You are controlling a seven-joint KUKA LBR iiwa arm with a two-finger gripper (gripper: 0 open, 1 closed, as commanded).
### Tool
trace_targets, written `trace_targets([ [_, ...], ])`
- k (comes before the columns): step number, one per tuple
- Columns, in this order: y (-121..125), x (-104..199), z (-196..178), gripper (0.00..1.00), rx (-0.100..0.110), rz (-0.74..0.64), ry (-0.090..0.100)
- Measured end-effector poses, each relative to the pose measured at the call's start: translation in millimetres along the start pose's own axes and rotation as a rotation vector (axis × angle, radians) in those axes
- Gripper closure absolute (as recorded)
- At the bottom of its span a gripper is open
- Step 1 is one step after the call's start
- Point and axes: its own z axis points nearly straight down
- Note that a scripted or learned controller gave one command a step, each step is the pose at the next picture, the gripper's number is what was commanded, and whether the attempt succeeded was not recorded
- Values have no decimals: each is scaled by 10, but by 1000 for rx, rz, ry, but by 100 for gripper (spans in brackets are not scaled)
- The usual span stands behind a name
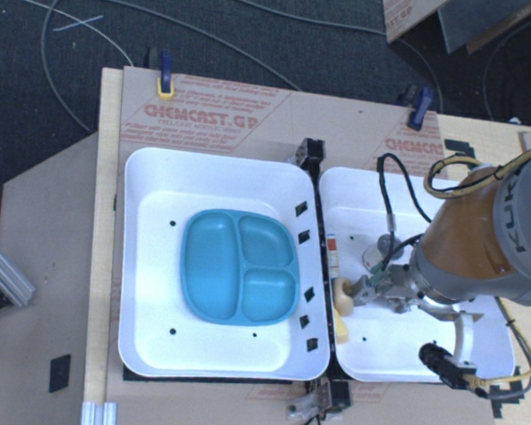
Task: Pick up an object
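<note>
I am the grey arm with the orange band [474,243], and I reach in from the right of the big blue plastic plate with three sections [241,267]. That plate lies flat in the middle of the shallow white bin on the left [149,242].

My gripper [368,289] hangs low to the right of the blue plate, over the other shallow white bin [390,373]. It is near that bin's wall on the plate side. It is small and dark from up here, so I cannot tell if it is open or closed. I see nothing held in it.

A small tan round thing [342,298] lies just to the right of the blue plate, past the black strip [311,249] where the two bins meet. It is very close to my gripper, on the plate side of it. I cannot tell if they touch.

A little yellow bit [340,335] lies a bit nearer the camera than the tan thing, also just right of the plate. A small red and white thing [332,253] lies farther back along the same wall.

A black cable [391,187] loops over the bin behind my gripper.

Both bins sit on a brown board with red letters [219,117]. Behind the plate, a blue clamp [165,78] grips the board's far edge. A second blue clamp [419,107] sits farther right.
</note>
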Motion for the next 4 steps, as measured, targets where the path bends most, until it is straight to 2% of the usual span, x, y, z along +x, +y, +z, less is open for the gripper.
trace_targets([
  [1, 4, 8, -115, 100, -2, 0, 1],
  [4, 80, -71, -1537, 100, -9, -3, -2],
])
